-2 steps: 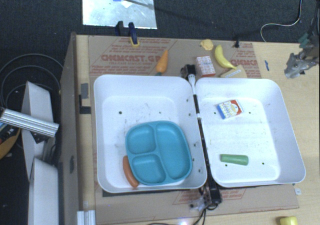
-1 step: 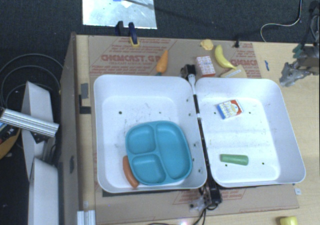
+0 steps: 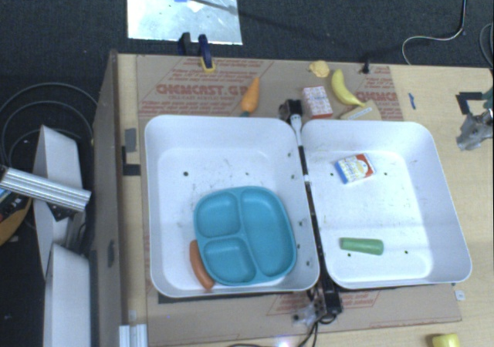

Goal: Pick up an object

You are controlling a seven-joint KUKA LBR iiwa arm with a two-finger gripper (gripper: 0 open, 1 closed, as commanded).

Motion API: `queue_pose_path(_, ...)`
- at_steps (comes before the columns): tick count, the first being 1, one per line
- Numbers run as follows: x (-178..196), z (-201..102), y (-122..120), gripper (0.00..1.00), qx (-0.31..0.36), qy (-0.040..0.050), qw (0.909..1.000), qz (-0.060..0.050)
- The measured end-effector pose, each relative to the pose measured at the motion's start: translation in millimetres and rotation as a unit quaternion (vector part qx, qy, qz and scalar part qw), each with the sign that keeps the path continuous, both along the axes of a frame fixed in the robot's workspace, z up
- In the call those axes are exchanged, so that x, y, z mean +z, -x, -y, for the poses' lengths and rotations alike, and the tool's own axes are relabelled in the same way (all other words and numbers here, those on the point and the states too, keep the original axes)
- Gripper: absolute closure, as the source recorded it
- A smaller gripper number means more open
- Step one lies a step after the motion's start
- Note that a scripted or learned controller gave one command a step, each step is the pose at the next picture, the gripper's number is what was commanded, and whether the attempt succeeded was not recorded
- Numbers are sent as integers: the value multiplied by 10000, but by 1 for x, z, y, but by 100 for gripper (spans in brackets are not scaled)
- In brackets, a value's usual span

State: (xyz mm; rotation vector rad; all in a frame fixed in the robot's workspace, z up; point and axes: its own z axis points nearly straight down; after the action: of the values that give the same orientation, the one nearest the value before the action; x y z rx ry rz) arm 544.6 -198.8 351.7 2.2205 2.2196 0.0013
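Bench holds two white bins point(image 3: 444, 207); green cylinder point(image 3: 361, 245) lies lengthwise left-right in right bin, near-left of gripper point(image 3: 472, 131), finger state indiscernible.

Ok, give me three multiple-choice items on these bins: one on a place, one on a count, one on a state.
1. Where does the green cylinder lie?
A. left bin
B. right bin
C. on the cardboard

2. How many compartments has the blue tray?
A. two
B. three
C. five

3. How does the orange sausage lie?
A. partly under the tray's edge
B. upright in the right bin
C. inside a tray compartment

Answers: 1 B, it rests on the right bin floor near its front. 2 B, two upper sections and one lower show. 3 A, it lies flat in the left bin at the tray's lower left edge.
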Motion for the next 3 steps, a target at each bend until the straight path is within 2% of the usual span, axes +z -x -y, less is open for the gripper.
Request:
queue_pose_path(1,28,-3,9,100,24,3,10000,17)
queue_pose_path(2,-1,-1,2,100,8,5,10000,-3)
queue_pose_path(3,13,7,-11,100,19,6,10000,18)
